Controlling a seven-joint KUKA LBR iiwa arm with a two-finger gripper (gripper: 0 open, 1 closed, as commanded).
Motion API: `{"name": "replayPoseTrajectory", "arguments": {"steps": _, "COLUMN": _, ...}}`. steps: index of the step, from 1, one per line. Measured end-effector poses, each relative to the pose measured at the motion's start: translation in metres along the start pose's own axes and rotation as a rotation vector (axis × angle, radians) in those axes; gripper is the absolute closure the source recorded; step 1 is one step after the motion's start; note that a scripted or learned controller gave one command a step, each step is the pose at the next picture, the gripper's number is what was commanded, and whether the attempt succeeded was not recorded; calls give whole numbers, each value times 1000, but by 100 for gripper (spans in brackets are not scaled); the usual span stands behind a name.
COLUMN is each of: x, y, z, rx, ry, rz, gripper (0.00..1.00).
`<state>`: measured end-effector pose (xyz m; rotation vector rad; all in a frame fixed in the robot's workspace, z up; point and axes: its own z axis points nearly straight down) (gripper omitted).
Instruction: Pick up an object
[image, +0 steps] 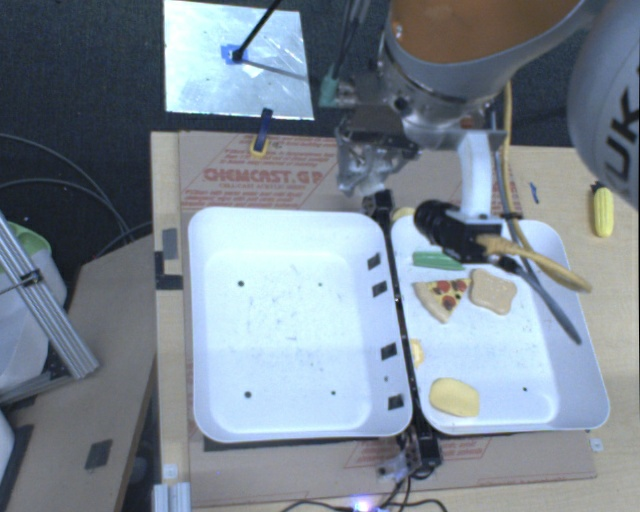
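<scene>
Objects for picking, all in the right bin (560, 390):

- Pizza slice (441, 297): lies flat in the left-centre of the bin, point toward the near side, red spots on top.
- Toast (492, 291): just right of the pizza slice, flat. I cannot tell whether the two touch.
- Green pod (438, 260): just beyond the pizza slice, lying left to right. Its right end is hidden under robot hardware.
- Yellow lump (454, 397): near left part of the bin, well apart from the others, in full view.
- Small yellow piece (415, 351): against the bin's left wall and partly cut off by the rim. Its kind is not clear.
- Pale piece (403, 214): far left corner, mostly covered by the gripper. Its shape cannot be made out.

Gripper (377, 200): hangs over the far end of the seam between the two bins, beside the pale piece. It is seen from above and behind, so its spread cannot be told, nor whether anything is in its grasp.

Arm (470, 30): the orange band is cut off by the top edge.

Left bin (290, 330): white floor with a few dark specks.

Cardboard (260, 172): lies under both bins. Its red lettering is partly covered.

Yellow item (602, 212): on the bench, right of the right bin, too small to identify.
</scene>
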<state>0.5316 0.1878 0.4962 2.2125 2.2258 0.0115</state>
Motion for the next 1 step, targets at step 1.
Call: {"name": "replayPoseTrajectory", "arguments": {"steps": 1, "x": 48, "y": 30, "z": -22, "rx": 1, "ry": 0, "rz": 0, "gripper": 100}}
